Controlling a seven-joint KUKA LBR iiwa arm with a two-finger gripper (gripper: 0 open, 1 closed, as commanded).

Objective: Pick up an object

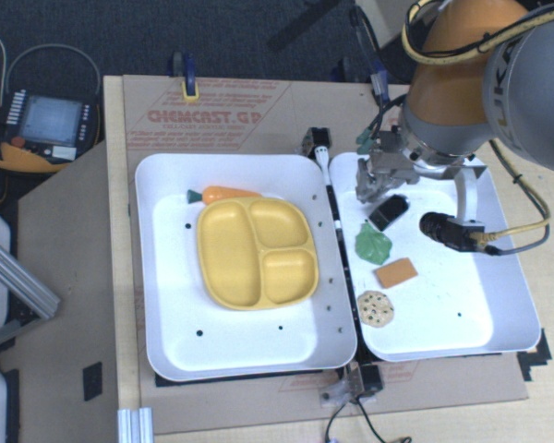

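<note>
My gripper (380, 203) hangs over the far left part of the right bin (462, 326), under the grey arm with its orange band (462, 44). Just below it in the view lies a green leafy toy (372, 245), close to the gripper tip but apart from it. An orange rectangular slice (395, 272) lies nearer the front, and a chocolate-chip cookie (376, 308) sits in front of that. Nothing shows in the gripper's grasp.
The left bin (166, 321) holds a yellow divided plate (257, 252) with a toy carrot (223, 194) behind it. A black cable fitting (448, 230) on the arm hangs over the right bin. A ridge between the bins (337, 238) runs right beside the gripper.
</note>
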